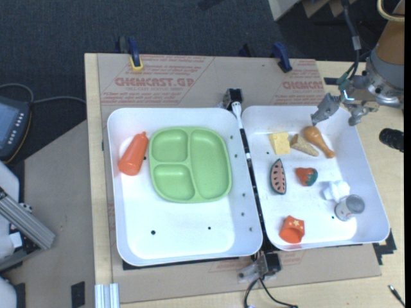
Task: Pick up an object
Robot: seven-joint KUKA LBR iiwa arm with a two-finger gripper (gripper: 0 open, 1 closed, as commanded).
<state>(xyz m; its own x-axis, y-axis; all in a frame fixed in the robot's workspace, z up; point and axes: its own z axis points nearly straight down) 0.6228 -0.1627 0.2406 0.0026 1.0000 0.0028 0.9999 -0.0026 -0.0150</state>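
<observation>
Two white bins (128,236) on cardboard-covered bench (192,76); dark carpet (64,18) beyond.

Glossy plastic bins (180,249); matt green plastic tray (191,164) inside left one; beneath, printed brown paper-covered desk (212,76).

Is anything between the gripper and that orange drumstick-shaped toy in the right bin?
Nothing visible. The gripper hovers just above and right of the drumstick toy, fingers spread. A tan piece touches the toy's left side, away from the approach.
</observation>
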